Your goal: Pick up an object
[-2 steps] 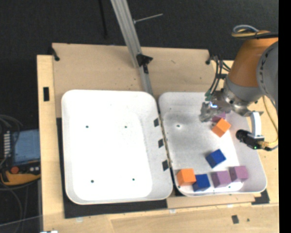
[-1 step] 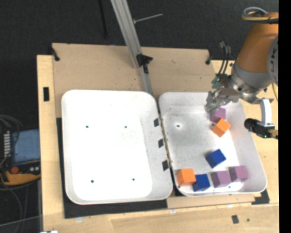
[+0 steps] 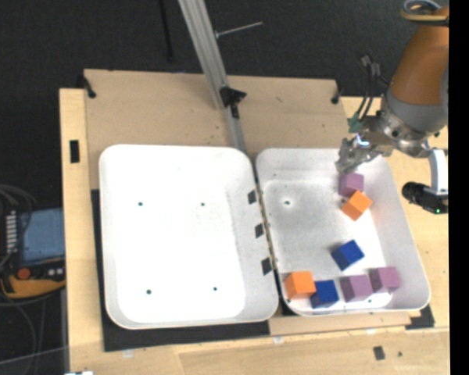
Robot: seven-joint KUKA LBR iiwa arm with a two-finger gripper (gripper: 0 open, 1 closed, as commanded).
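1. White plastic: two shallow bins sit side by side on the bench; the left bin [image 3: 176, 233] fills the centre-left of the frame, and the right bin [image 3: 399, 233] lies at centre-right.
2. The grey arm with its orange band [image 3: 422, 61] enters from the upper right; its gripper [image 3: 353, 161] hangs over the upper part of the right bin. Whether the fingers are spread or pressed together cannot be told from here.
3. A purple cube [image 3: 351, 183] lies directly beneath the gripper, with an orange cube [image 3: 357, 205] touching its lower right side.
4. A blue cube [image 3: 347, 254] rests alone lower in the bin.
5. Along the bin's lower edge stand, from left to right, a second orange cube [image 3: 300, 284], a second blue cube [image 3: 324, 294] and two further purple cubes [image 3: 356, 287] [image 3: 386, 278].
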